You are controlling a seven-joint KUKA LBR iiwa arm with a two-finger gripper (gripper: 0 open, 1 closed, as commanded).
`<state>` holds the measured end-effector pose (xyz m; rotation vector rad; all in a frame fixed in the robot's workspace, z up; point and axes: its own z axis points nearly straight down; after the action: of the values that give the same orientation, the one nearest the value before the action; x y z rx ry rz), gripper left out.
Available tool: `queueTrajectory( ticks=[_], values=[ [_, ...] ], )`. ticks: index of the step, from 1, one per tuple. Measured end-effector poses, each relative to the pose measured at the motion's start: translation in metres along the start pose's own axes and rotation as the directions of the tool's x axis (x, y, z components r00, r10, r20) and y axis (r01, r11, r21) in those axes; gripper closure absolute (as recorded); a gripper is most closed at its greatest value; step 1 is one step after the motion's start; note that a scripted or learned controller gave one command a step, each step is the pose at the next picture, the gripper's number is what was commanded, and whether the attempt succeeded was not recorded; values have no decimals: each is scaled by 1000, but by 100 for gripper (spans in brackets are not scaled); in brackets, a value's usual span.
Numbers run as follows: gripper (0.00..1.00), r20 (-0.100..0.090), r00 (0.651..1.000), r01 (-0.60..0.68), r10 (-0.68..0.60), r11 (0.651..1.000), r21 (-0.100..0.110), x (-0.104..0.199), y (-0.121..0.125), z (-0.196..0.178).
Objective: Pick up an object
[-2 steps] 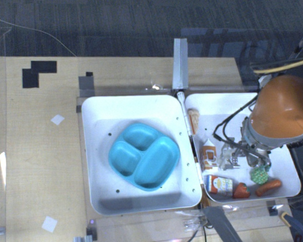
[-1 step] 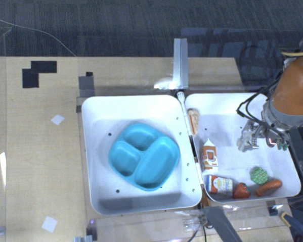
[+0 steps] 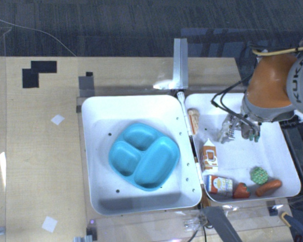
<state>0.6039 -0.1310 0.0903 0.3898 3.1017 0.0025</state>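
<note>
In the right bin [image 3: 290, 161], seen from above, the jaws [image 3: 239, 131] hung over bare white floor near the back, nothing visibly between them; how far apart they stood could not be told. The likeliest pick, a small carton [image 3: 209, 157], lay just to their left and nearer the camera, its long axis running front to back beside the dividing wall. A second carton [image 3: 218, 184], a red piece [image 3: 241, 190], a sausage [image 3: 269, 186] and a green ball [image 3: 259, 175] lined the front edge. A blue divided plate [image 3: 144, 156] sat in the left bin [image 3: 92, 146].
</note>
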Motion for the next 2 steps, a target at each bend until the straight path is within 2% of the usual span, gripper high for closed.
queueTrajectory(
  ticks=[1, 2],
  values=[
    [100, -1, 926, -377, 377, 926, -1, -3, 52, 1],
    [100, -3, 917, -398, 398, 917, 5, -16, -36, -17]
  ],
)
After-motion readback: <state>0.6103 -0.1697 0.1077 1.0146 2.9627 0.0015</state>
